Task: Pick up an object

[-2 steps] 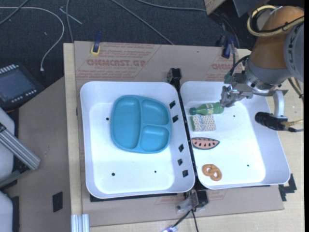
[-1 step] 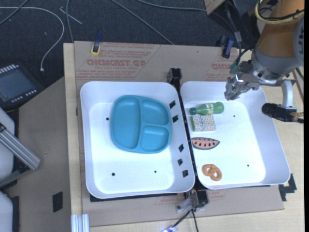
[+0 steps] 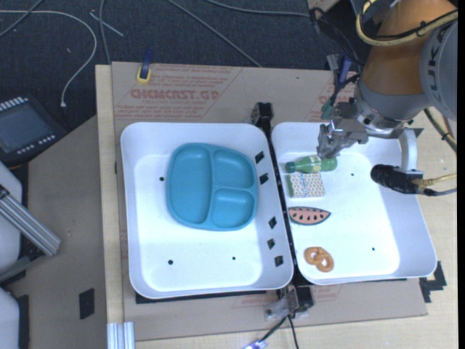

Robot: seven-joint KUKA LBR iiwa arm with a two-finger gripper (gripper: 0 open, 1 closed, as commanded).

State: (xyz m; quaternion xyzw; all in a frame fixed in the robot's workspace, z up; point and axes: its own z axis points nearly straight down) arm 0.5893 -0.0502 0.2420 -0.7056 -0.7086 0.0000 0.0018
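The right bin (image 3: pixel 378 264) holds several small items along its left side. A green bottle (image 3: pixel 309 166) lies on its side, and below it is a patterned square packet (image 3: pixel 306 186). Nearer the front are a watermelon slice (image 3: pixel 309 215) and a pretzel (image 3: pixel 320 259). My gripper (image 3: pixel 330 145) hangs from the grey and orange arm, just above and to the right of the green bottle's right end. It sits close over the bottle. The view does not show anything lifted.
A blue divided plate (image 3: pixel 212 186) lies in the left bin (image 3: pixel 145 253). A black cylindrical part (image 3: pixel 392 176) with a cable juts in over the right bin's right side. Black clips (image 3: pixel 263 112) mark the wall between the bins.
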